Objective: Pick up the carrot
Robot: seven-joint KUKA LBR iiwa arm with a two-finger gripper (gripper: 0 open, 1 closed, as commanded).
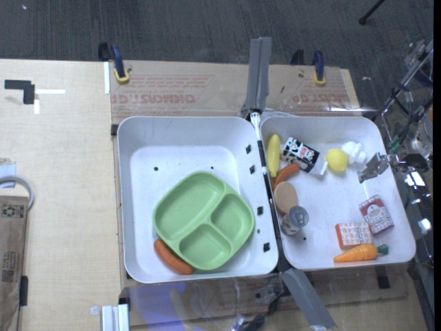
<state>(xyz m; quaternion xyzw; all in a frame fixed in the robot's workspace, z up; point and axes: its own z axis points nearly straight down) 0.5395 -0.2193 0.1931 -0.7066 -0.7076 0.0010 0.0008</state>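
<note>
Fingers (373,167) hang at the 3 o'clock edge of the right bin (324,262), a small grey metal shape over the white floor; how far apart they stand cannot be told from this slant, and nothing shows between them. Down at about 5 o'clock in that bin lies the carrot (358,254), orange with a green tip at its right end, lengthwise along the near wall and well apart from the fingers. Just above it sit two red-and-white packets (365,224), side by side. Toward 12 o'clock rest a yellow lemon (336,158) and a black-and-white carton (302,154). Along the 9 o'clock wall are a banana (273,154), an orange sausage-like piece (284,174), a tan oval (285,198) and a grey can (298,218). On the worktop's left bin (134,143), a green divided plate (203,219) fills the middle, with a second orange piece (171,257) touching its 7 o'clock rim.
</note>
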